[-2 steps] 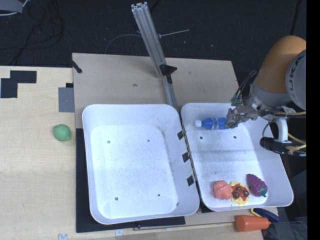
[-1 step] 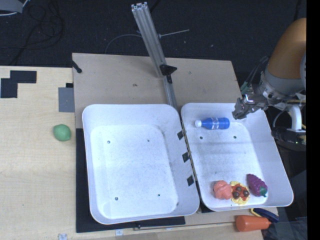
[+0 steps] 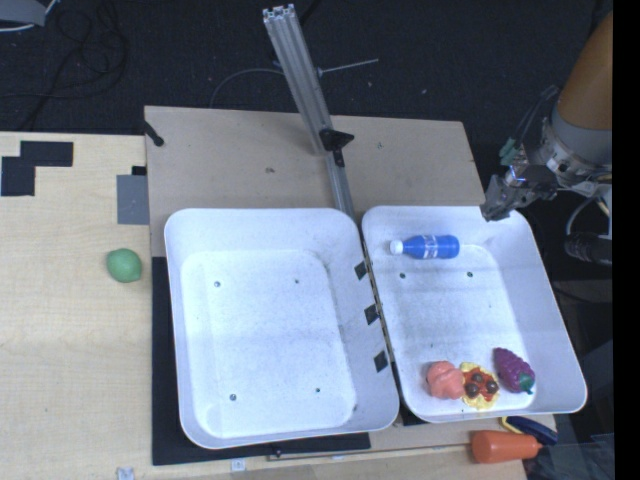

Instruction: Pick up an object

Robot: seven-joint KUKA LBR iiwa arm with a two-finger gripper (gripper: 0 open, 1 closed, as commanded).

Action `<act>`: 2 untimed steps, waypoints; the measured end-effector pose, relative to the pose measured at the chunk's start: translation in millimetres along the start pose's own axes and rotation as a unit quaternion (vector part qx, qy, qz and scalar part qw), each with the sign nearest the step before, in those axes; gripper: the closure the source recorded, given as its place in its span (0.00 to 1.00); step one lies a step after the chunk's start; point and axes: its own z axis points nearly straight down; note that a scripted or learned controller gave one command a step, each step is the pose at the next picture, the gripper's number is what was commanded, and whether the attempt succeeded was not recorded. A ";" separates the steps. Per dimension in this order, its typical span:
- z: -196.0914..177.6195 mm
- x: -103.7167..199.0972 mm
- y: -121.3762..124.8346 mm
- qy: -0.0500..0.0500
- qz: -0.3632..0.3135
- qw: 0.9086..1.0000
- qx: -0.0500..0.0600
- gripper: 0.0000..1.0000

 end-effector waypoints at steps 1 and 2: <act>17.0 44.3 9.2 0.001 -0.002 1.000 0.003 1.00; 34.3 91.6 13.1 0.001 -0.002 1.000 0.003 1.00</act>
